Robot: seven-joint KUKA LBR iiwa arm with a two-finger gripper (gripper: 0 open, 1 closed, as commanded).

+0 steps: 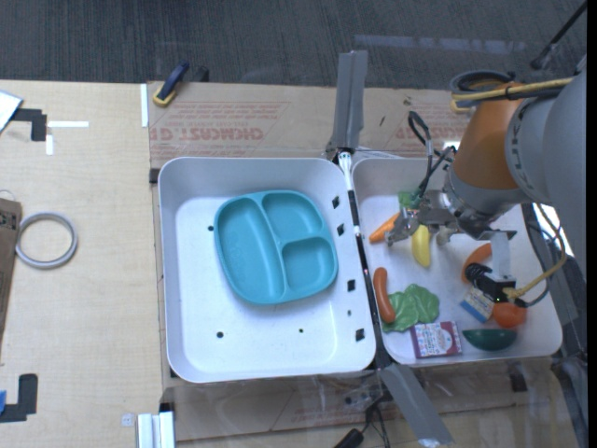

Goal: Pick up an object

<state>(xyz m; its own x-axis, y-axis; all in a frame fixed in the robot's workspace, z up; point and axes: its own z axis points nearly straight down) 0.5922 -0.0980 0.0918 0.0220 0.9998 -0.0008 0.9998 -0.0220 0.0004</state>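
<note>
A grey robot arm reaches in from three o'clock over the right bin (550, 339), its gripper (419, 226) low among toy foods. The fingers look spread, one on each side of the top of a yellow banana (422, 246) near the bin's centre — nothing is lifted yet. This appears to be the grasping step; next the fingers would need to close, then rise. An orange carrot (383, 228) lies at nine o'clock of the gripper — a blue divided plate (276, 246) sits in the left bin (187, 334).
</note>
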